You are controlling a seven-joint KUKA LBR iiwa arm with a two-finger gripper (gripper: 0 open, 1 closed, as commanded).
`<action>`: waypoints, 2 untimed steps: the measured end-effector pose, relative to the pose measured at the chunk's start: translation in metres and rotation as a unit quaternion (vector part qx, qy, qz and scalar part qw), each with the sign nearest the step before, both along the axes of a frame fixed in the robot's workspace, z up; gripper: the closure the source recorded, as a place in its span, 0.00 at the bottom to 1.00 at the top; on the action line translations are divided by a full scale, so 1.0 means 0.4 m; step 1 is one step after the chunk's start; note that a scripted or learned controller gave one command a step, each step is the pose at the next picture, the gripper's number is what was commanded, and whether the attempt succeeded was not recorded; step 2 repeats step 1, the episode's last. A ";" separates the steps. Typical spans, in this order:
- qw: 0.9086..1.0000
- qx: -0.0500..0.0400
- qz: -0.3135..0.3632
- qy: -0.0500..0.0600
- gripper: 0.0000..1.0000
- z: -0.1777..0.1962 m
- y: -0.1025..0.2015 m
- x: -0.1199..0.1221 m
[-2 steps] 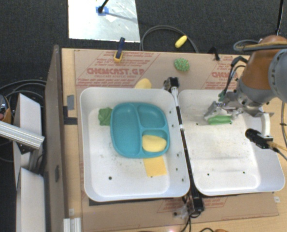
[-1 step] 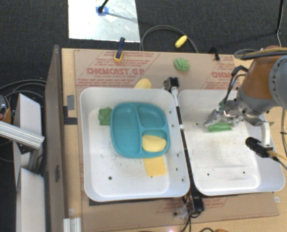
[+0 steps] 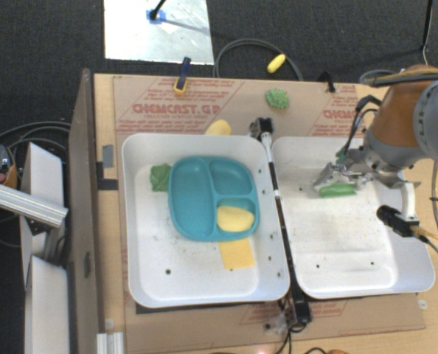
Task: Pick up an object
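We are reaching into the right bin (image 3: 396,271) with our gripper (image 3: 335,177), which is hovering right at a small green object (image 3: 338,189) lying on the bin floor near the far wall, a little to the right of the divider between the two bins. The jaws are sitting so close over the object that we cannot tell whether they are released, clenched, or grasping it, and we are not claiming a hold.

We are judging the green object to be a light piece of toy food, perhaps a pea pod or bean: long, narrow, lying flat with its length running left to right. It is looking smooth and probably hard plastic, so we are expecting it to be stiff but slippery, likely to skate on the white bin floor if nudged from one end. We are thinking the best hold is across its narrow width at the middle, with the jaws straddling it from the far and near sides and coming down low enough to catch its sides rather than its rounded top. It is looking sturdy enough that a firm squeeze should not harm it.
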State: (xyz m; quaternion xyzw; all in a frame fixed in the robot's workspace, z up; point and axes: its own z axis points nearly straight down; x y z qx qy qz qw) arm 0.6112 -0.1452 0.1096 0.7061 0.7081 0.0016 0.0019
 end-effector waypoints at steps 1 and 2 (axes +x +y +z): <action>1.000 0.002 0.005 -0.001 1.00 0.198 0.302 -0.016; 1.000 0.002 0.005 -0.001 1.00 0.198 0.302 -0.016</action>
